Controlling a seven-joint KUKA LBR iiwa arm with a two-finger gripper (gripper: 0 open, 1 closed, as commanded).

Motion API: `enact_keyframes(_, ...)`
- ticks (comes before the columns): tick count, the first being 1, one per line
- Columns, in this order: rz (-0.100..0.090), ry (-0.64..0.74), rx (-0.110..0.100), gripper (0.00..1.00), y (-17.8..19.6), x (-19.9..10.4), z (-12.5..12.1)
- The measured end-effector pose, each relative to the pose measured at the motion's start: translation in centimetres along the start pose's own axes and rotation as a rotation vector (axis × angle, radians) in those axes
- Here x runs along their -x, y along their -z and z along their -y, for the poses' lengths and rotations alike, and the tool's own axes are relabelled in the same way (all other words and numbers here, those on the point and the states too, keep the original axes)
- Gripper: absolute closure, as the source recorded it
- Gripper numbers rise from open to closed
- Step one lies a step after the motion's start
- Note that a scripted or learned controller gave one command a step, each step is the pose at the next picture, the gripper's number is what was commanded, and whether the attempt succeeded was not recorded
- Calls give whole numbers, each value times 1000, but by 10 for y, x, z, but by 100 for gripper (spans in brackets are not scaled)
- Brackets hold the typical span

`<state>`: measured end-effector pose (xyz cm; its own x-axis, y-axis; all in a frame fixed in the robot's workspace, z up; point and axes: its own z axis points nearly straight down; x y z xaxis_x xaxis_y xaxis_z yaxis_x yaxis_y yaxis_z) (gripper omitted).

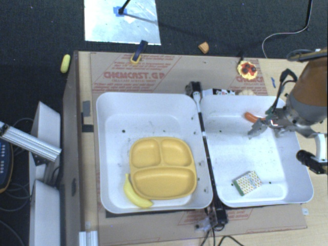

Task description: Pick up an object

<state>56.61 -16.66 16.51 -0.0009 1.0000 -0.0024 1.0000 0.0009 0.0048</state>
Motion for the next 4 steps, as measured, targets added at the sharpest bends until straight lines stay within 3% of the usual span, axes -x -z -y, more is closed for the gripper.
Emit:
enact_keyframes(1, -2, 3, -5, 0, -79, 17, -102)
enact_keyframes(2, -1, 3, 0, 0, -36, 21, -103)
enact_keyframes(3, -4, 3, -5, 0, -81, 39, -103)
enact_keyframes(4, 0, 6, 1, 100, -69, 39, -104)
